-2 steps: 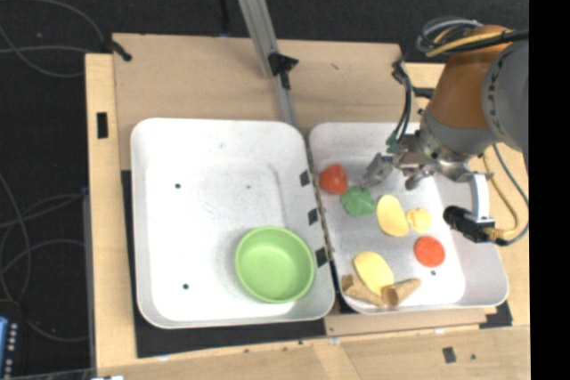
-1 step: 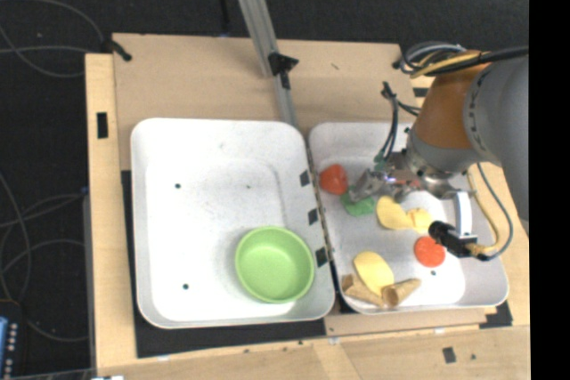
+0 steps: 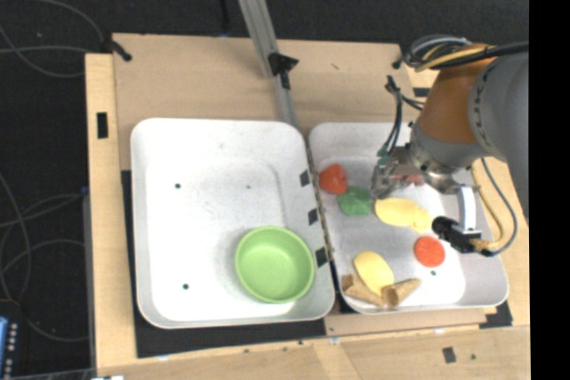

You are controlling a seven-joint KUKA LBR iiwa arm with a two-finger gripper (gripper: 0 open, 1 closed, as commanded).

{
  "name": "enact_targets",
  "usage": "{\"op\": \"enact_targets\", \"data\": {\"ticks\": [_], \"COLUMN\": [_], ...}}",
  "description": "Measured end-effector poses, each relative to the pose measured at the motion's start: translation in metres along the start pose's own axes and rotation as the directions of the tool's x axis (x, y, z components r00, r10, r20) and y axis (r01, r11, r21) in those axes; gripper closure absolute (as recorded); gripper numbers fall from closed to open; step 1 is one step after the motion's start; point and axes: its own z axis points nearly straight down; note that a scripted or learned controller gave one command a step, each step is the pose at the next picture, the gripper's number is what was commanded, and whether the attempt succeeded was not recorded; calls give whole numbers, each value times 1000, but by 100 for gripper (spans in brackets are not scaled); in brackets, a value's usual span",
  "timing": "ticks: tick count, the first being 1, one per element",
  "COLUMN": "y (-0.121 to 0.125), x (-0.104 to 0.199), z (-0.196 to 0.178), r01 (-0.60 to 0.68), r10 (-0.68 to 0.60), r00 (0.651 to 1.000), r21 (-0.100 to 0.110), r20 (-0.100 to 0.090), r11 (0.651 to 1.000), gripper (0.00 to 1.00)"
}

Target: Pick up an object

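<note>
Claw (image 3: 385, 182) hangs low in right bin (image 3: 481, 280); grip state cannot be told. Green lump (image 3: 354, 203) lies just beside, tomato (image 3: 333, 180) left.

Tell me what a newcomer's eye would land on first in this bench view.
Most striking is the grey arm with its orange band, reaching in from the right and hanging over the right bin. Below it lies a cluster of small bright things: a red piece, a green piece and a yellow piece. Alone in the left bin, near its front right corner, sits a green bowl.
</note>
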Motion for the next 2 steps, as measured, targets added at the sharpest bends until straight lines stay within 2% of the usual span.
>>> {"op": "enact_targets", "data": {"ticks": [1, 2], "y": [0, 8], "x": [6, 4], "z": [-46, -109], "r01": [9, 9], "r10": [-9, -9], "r00": [1000, 1000], "r21": [-4, -7], "r20": [-1, 0], "r11": [1000, 1000], "gripper": [100, 100]}}
